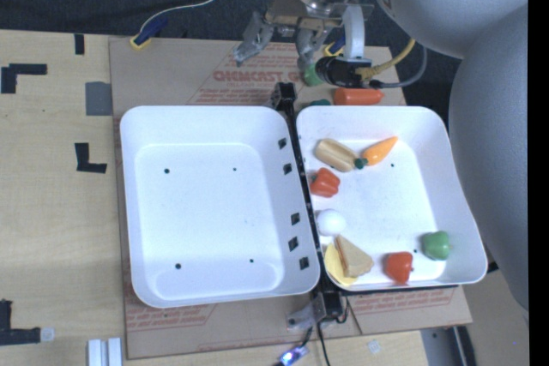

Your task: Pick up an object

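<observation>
Arm cut off at top right; gripper (273,47) top centre, jaws spread, holding nothing. Right bin (433,184): orange carrot (378,151), tan bread roll (334,154), green pepper (436,245).

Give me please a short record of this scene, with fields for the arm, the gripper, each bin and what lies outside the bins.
arm: grey, orange band, reaching in from the right
gripper: raised behind the bins, fingers apart, nothing between them
left bin: bare white floor
right bin: bread roll, carrot, red pepper, white egg, wedge on a yellow piece, red tomato, green item
outside bins: orange-red item lying behind the right bin's far rim
task state: no object picked yet
</observation>
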